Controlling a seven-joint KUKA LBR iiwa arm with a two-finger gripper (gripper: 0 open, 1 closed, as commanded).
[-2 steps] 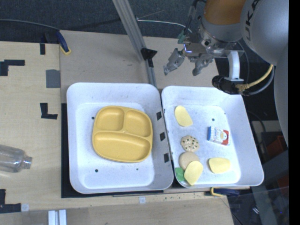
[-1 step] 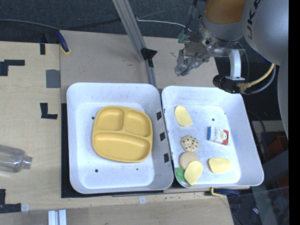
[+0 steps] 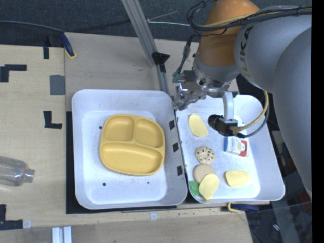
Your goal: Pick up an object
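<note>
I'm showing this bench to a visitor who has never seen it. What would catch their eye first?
Most likely the big grey arm with its orange band, looming in from the upper right over the right bin. Next, the yellow divided plate lying alone in the left bin. Then the small food items clustered in the right bin, such as a cookie.

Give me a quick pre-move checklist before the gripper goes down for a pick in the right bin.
1. Targets present in the right bin: ok; yellow piece, cookie, small carton and more.
2. Gripper over a target: not ok; it sits at the bin's upper left corner, above the yellow piece.
3. Gripper free of load: cannot tell.
4. Cookie has space around it: ok; it lies apart from the yellow piece.
5. Yellow divided tray out of the way: ok; it lies in the left bin.
</note>
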